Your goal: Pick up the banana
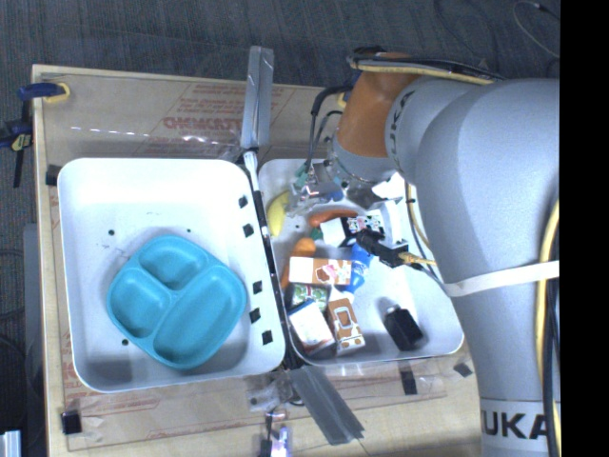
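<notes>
One banana [276, 214], seemingly lengthwise near-to-far.

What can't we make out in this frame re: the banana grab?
- Claw: in the camera view, too small and cluttered to tell open or shut.
- Banana: a yellow sliver by the right bin's left wall; the claw covers the rest.
- Contact between them: unreadable.

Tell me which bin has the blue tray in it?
The left bin holds the blue tray. The right bin is crowded instead with small boxes, a black object and the banana.
</notes>
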Motion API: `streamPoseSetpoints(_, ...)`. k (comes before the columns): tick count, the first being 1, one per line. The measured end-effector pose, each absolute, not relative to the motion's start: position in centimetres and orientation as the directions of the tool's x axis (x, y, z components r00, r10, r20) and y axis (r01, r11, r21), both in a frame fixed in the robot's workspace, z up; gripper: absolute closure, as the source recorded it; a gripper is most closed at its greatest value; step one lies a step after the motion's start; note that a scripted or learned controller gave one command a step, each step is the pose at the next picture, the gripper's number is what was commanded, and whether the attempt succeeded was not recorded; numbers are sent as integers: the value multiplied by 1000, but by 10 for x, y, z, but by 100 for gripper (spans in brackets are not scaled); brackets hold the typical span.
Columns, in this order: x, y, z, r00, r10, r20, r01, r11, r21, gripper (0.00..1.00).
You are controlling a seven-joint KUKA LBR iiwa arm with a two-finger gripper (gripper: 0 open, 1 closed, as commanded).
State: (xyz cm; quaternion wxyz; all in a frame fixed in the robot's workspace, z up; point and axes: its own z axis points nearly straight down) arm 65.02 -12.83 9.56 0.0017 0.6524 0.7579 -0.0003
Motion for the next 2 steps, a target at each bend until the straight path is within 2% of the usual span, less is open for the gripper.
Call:
streamPoseSetpoints(1,651,-135,100,-142,990,-13,990,142,8,0)
streamPoseSetpoints(2,658,-111,99,-128,992,-19,992,128,6,0)
